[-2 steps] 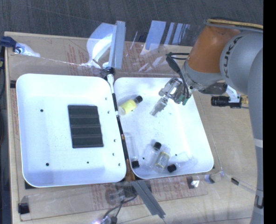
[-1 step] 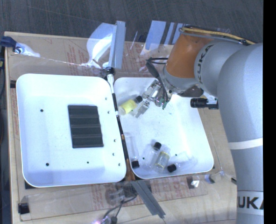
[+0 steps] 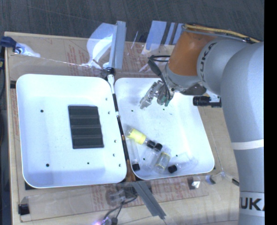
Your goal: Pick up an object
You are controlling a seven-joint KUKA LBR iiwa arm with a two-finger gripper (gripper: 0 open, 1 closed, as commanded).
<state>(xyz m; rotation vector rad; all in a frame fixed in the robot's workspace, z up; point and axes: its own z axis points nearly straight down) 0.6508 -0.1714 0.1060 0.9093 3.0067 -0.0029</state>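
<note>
Your gripper [image 3: 152,96] hangs over the right-hand shallow white bin [image 3: 201,139], above the yellow-capped clear tube [image 3: 137,136]; whether its jaws are apart, you cannot tell.

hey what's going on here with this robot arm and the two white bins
A grey robot arm reaches in from the right, its claw poised over the upper part of the right bin. Nothing shows between its fingers. A cluster of small items lies at that bin's lower edge, including a yellow-capped tube and some clear vials. The left bin holds a black ridged block. No pick has happened yet.
</note>
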